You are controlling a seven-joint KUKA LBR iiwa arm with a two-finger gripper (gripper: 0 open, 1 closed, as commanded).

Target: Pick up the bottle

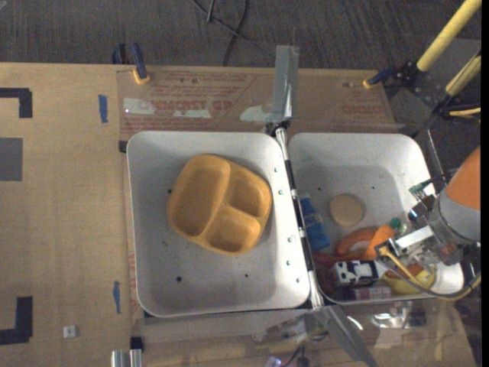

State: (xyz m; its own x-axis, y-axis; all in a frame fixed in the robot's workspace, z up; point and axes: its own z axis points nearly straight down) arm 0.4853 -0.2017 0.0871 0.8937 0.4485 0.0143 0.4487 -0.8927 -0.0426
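The right bin [359, 155] holds a heap of small items in its front right corner. An orange, bottle-like item [365, 241] with a green tip [395, 224] lies there on its side; I cannot tell for sure that it is the bottle. My gripper [407, 248] hangs low over this heap, just right of the orange item, below the arm's orange band [471, 183]. The arm hides part of the heap, and no item can be seen held in the gripper.
The left bin [153, 274] holds a yellow divided plate [220, 203]. In the right bin a tan round disc [346, 209] lies mid-bin, with a blue item [312, 224] along the left wall. A black-and-white item [353, 271] and a yellow item [405, 281] lie near the front wall.
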